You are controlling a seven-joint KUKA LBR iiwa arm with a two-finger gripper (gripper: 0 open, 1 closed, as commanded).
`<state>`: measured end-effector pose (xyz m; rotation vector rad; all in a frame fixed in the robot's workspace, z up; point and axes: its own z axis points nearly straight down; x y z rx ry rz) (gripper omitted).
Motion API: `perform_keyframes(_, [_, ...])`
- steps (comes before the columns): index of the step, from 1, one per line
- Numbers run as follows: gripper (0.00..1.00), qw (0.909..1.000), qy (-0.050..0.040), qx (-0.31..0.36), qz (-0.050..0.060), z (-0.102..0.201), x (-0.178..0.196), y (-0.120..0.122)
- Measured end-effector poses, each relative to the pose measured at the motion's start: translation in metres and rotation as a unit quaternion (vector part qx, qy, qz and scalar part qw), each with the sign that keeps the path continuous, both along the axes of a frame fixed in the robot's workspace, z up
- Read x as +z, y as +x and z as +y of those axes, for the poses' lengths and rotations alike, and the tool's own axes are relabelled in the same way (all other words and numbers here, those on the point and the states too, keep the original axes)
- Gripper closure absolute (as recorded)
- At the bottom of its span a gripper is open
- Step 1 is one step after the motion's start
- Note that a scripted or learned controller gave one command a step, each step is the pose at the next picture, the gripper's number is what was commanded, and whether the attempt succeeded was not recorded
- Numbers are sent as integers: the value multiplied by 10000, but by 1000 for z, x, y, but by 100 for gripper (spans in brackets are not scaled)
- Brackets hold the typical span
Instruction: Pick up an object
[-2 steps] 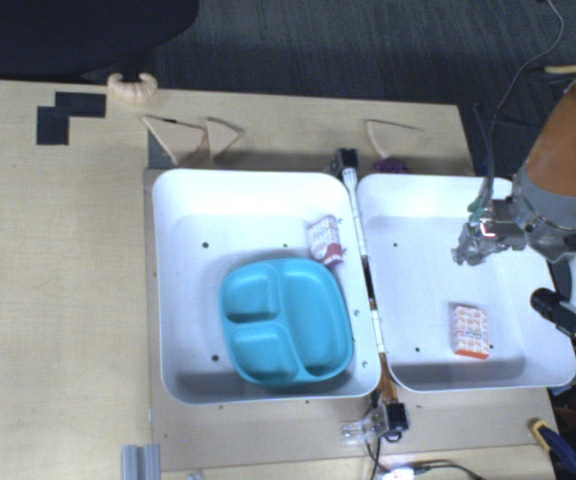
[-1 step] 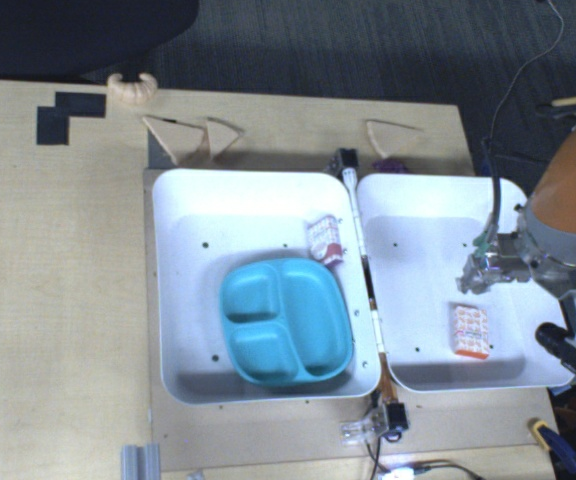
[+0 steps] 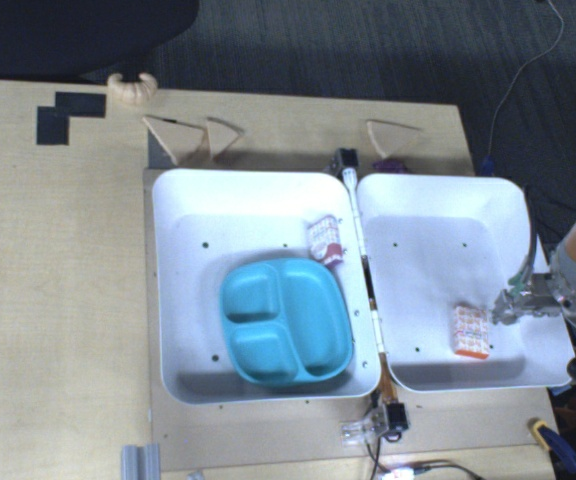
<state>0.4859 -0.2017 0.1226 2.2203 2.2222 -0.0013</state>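
Pale wooden tabletop (image 3: 58,298) carries two shallow white plastic bins side by side, with dark carpet beyond; the left bin (image 3: 183,268) holds a turquoise three-compartment plastic tray (image 3: 286,320) and, just beside the tray's far corner, a small white-and-red printed packet (image 3: 325,238); the right bin (image 3: 438,218) holds a small orange-and-white printed packet (image 3: 471,330) lying flat near its front right part; the hand (image 3: 513,306) sits low over that bin, just beside the orange packet's right edge; whether its tips are apart or together I cannot tell, and nothing shows gripped. The orange packet looks like the nearest target; it is probably light, thin and somewhat crinkly, likely slippery, so pinching across its short width seems best.
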Motion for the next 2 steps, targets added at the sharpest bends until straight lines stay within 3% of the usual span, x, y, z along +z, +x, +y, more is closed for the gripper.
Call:
perform_keyframes(1, [100,10000,8,26,-21,60,36,47])
perform_keyframes(2, [100,10000,-8,12,-46,28,-35,77])
